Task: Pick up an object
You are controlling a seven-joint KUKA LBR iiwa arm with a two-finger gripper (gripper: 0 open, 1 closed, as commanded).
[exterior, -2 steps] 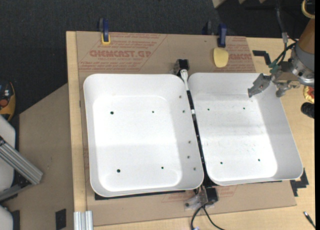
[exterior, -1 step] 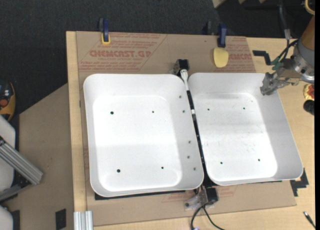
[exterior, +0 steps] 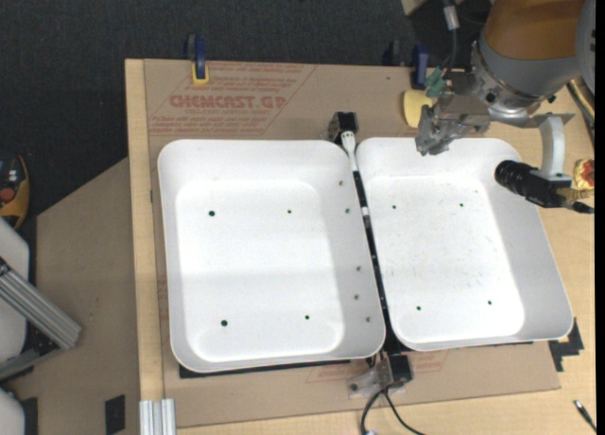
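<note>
So the brown cardboard-covered bench (exterior: 236, 102) carries two shallow white plastic bins, left bin (exterior: 189, 234) and right bin (exterior: 529, 291). The grey arm with the orange band (exterior: 534, 22) hangs over the right bin's far edge, its gripper (exterior: 433, 143) there too. A small pale yellow object (exterior: 412, 107) sits on the bench just past that edge.

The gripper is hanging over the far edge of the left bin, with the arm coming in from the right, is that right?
Not quite. The camera view shows the gripper hanging over the far edge of the right bin, not the left bin. The arm does come in from the right.
</note>
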